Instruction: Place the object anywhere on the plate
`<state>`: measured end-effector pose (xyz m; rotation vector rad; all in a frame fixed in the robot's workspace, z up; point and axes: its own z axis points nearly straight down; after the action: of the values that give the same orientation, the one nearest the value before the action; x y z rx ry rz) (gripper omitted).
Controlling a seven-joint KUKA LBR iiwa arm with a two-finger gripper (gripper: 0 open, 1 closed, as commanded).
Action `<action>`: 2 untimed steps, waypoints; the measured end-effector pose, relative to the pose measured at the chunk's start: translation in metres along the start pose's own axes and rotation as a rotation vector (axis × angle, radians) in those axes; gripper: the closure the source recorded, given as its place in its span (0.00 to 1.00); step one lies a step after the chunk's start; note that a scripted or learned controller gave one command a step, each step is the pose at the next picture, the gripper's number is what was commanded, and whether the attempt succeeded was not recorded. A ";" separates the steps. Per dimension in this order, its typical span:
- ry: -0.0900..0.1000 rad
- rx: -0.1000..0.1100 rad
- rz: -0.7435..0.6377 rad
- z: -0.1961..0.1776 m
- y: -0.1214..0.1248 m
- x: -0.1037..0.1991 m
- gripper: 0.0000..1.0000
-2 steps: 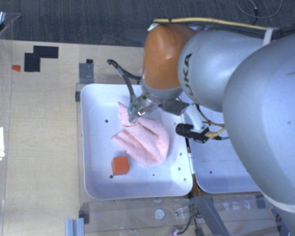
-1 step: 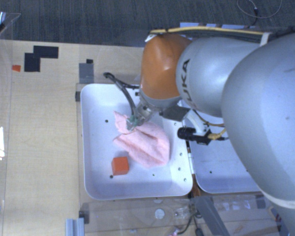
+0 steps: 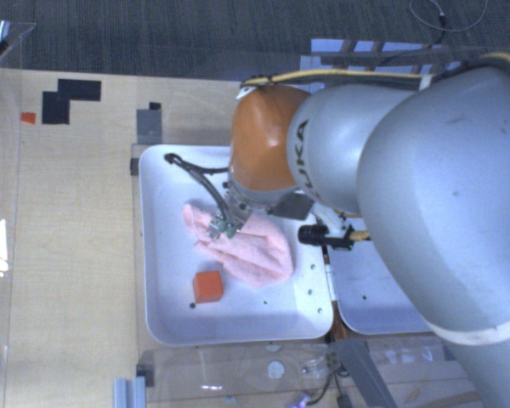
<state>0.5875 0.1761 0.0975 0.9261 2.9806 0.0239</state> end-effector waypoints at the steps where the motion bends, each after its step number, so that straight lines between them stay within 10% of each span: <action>1: 0.006 0.009 -0.292 -0.117 -0.033 -0.045 1.00; 2: 0.016 0.013 -0.444 -0.025 -0.011 -0.037 1.00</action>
<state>0.6117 0.1461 0.1230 0.2484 3.1273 0.0048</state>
